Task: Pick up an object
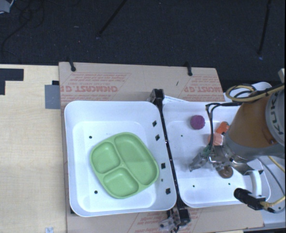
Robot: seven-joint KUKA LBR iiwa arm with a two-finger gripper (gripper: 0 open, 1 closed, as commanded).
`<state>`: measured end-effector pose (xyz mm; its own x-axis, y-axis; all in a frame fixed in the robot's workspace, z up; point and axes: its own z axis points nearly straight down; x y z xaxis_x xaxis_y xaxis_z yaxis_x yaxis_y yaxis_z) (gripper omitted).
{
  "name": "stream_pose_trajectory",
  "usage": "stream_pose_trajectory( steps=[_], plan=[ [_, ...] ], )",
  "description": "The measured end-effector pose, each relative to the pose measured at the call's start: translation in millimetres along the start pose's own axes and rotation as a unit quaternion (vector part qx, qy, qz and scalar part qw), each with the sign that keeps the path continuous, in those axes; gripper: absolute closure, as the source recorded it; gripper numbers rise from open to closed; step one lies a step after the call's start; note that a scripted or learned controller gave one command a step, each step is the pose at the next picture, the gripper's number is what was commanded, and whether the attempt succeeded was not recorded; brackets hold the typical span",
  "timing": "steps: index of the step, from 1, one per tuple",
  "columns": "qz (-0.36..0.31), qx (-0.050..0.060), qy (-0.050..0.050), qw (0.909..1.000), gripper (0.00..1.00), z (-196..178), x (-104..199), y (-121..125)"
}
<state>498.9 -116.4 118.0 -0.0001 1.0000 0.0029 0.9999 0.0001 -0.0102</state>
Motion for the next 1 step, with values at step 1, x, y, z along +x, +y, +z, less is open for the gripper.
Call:
stream_pose_trajectory(
  steps=[1],
  plan=[
    [0.0,-0.004,-0.001,1.0,0.0,31.6,0.8,0.2]
  ],
)
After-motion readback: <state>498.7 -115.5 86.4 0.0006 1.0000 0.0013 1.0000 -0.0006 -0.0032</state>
